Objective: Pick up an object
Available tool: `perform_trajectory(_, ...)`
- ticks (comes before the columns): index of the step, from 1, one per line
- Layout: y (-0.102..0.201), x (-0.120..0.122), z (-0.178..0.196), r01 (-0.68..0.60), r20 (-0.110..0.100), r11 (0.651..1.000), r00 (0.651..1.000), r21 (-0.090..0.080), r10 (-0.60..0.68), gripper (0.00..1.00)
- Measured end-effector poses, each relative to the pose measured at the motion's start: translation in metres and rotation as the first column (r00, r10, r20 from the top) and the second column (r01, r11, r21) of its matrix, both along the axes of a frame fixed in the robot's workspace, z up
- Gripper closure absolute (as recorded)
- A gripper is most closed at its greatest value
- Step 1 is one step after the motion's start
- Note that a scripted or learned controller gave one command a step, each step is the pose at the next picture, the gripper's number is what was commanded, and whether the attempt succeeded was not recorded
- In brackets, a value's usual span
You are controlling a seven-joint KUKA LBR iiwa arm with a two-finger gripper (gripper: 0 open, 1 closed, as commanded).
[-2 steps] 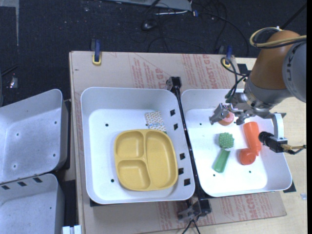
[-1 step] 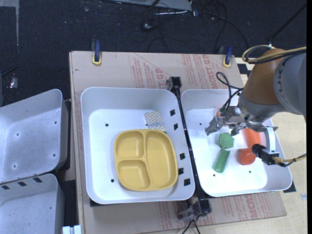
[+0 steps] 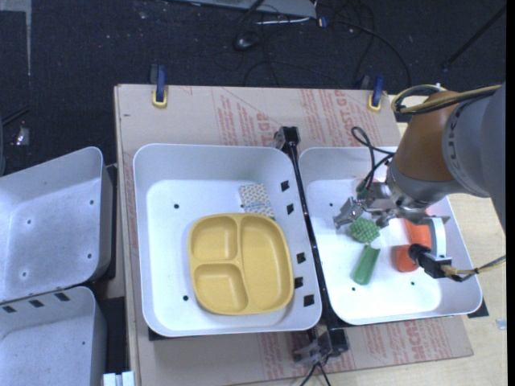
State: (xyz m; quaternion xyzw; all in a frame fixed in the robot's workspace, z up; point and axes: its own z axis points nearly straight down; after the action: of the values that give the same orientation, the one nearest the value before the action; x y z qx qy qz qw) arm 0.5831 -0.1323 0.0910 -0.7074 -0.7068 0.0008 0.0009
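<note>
Jaws hang low over the green ball, right bin.

In the right bin we see a bumpy green ball lying just above a dark green stick-shaped piece, which lies tilted. Beside them to the right we see an orange object near a white-and-orange piece.

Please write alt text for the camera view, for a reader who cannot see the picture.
A grey and orange robot arm reaches from the right into the right bin, its gripper low over a green knobbly ball, beside a green stick and orange pieces. The left bin holds a yellow divided plate and a small patterned cloth.
</note>
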Motion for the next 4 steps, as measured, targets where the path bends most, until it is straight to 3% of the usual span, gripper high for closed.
perform_trajectory(1,0.0,0.0,0.011,0.001,0.002,1.0,1.0,0.0,-0.001,1.0)
perform_trajectory(4,-0.007,0.007,0.161,-0.004,0.009,1.0,1.0,-0.002,0.004,1.0)
